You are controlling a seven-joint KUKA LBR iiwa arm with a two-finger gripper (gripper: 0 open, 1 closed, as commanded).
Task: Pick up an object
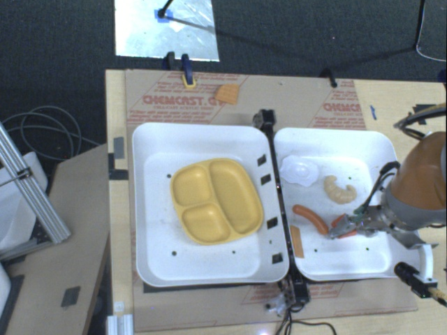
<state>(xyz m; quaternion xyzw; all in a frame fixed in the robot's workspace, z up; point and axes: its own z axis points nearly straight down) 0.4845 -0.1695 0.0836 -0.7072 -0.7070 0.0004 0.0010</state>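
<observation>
The red sausage [311, 218] is serving as the landmark here, lying at a slant on the floor of the right bin [349, 265]. Nearest the camera, just in front of the sausage and to its left, a thin orange strip [296, 241] is resting against the black divider [278, 208] between the two bins.

Just to the right of the sausage, the gripper [340, 229] is hovering low over the bin floor, its tip reaching almost to the sausage's near end. Something small and reddish is showing at the tip, but what it is cannot be made out. Whether the pincer is released or clenched cannot be told either. No object is visibly being gripped. The grey and orange arm [422, 180] is stretching away to the right of the sausage.

A little beyond the sausage and to its right, a pale curled pastry-like piece [340, 190] is lying apart from it. Beyond the sausage and slightly left, a white, glossy object [300, 171] is sitting near the divider.

Well to the left of the sausage, across the divider, a yellow three-part plate [216, 201] is lying flat in the left bin [157, 257].

Far beyond the sausage, a small tan block [227, 93] is sitting on the cardboard [293, 96] past the bins.
</observation>
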